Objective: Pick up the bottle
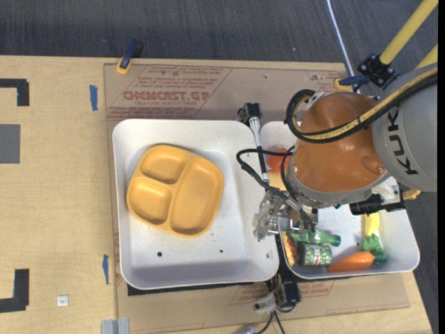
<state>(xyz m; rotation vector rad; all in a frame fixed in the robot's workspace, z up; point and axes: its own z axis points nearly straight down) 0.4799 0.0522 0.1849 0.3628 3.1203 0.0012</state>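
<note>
The green bottle [316, 246] with a red and white label lies on its side in the right bin [411, 257], near the bin's front left corner. My gripper [278, 218] hangs over the divide between the two bins, just left of and above the bottle's left end. Its metal parts are close to the bottle, but I cannot make out contact. The orange wrist band [337, 145] and the grey arm cover most of the right bin.
An orange carrot [352, 261] lies right of the bottle, with a yellow and green toy [373, 239] beyond it. Something red [275, 160] peeks out beside the wrist. The left bin [139, 259] holds a yellow divided plate [175, 188].
</note>
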